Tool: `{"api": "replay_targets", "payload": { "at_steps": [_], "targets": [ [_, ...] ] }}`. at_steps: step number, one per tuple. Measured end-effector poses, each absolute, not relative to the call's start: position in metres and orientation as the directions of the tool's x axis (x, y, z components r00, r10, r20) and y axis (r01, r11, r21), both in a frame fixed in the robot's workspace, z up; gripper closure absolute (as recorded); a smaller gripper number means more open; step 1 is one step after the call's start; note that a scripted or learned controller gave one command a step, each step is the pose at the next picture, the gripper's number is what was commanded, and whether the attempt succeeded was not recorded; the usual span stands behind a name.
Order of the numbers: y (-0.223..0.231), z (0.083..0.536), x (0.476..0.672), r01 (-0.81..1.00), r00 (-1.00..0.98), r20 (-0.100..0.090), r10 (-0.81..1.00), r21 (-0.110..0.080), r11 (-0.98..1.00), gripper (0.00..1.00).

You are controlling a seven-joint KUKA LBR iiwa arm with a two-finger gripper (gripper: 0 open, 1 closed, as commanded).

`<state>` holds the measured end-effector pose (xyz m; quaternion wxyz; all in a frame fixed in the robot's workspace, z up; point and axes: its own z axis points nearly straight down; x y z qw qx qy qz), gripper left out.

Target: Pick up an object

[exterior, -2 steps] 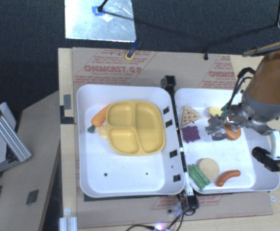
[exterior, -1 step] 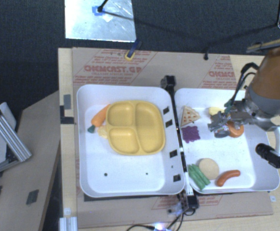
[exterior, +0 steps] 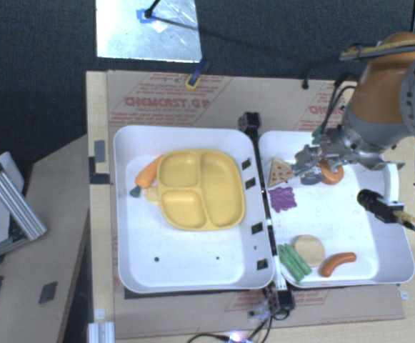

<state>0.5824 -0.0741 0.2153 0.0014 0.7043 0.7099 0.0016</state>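
Poised low over the right bin (exterior: 400, 266): gripper (exterior: 308, 164), finger spread impossible to judge. Just right of the fingertips, touching or nearly so, an orange toy ring (exterior: 331, 173); leftward, close by, a cracker wedge (exterior: 279, 170).

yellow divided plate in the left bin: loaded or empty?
Empty. All three compartments of the yellow plate show bare yellow. The carrot lies beside its left edge in the left bin, not on it.
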Motion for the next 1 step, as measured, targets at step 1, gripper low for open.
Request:
{"api": "replay_targets", "payload": {
  "at_steps": [1],
  "targets": [
    [-0.0503,0.2138,0.6358,1.000,-0.008,0.001,1.000,0.006,0.008,1.00]
  ]
}}
